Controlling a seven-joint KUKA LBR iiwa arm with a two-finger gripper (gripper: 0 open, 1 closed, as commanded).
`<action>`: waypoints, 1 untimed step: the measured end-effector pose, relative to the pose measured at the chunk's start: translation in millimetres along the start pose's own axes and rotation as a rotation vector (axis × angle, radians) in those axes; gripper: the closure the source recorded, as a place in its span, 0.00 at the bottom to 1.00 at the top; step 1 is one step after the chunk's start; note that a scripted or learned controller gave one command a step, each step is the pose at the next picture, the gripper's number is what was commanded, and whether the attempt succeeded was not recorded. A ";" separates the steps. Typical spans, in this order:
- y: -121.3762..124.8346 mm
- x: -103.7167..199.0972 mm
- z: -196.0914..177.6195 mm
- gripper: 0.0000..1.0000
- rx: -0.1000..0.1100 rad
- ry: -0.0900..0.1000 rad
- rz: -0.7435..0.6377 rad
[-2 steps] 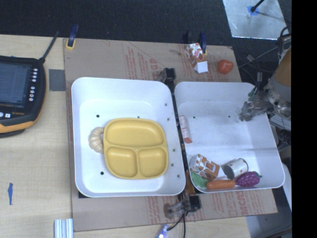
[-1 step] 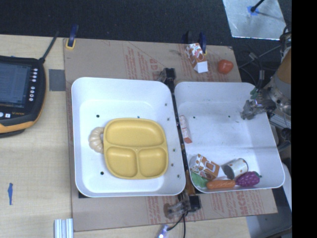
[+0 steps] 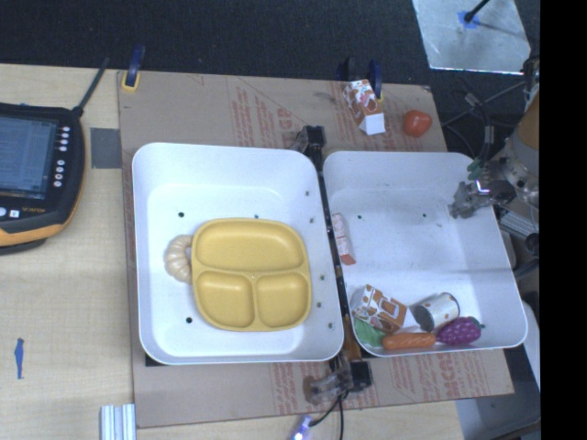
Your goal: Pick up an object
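Note:
My gripper (image 3: 468, 200) hangs over the right bin (image 3: 413, 232) near its right wall, with nothing visible beneath it but bare bin floor. At the front of that bin lie a small printed carton (image 3: 378, 308), a silver can (image 3: 436, 309), purple grapes (image 3: 459, 331), an orange carrot (image 3: 409, 341) and a green piece (image 3: 365, 334). A pinkish bar (image 3: 341, 238) leans on the bin's left wall. The left bin (image 3: 229, 177) holds a yellow divided tray (image 3: 249, 273), and a beige ridged object (image 3: 178, 257) touches the tray's left side.
Behind the right bin, on the cardboard, stand a small carton (image 3: 364, 105) and a red tomato (image 3: 417, 123). A control pendant (image 3: 32, 172) lies at the far left of the bench. Clamps sit between the bins at back (image 3: 312, 138) and front (image 3: 344, 379).

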State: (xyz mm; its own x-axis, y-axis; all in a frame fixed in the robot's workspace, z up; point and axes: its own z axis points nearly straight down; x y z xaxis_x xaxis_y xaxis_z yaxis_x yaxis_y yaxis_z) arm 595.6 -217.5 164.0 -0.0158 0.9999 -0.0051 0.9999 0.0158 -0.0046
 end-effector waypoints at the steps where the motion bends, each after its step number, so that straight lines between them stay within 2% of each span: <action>1: 0.2 -1.1 -10.5 1.00 -0.001 -0.002 -0.001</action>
State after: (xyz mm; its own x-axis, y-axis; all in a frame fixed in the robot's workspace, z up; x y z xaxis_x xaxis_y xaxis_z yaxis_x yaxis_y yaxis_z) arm 595.8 -218.5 174.5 -0.0173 0.9998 -0.0067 0.9998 0.0173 -0.0032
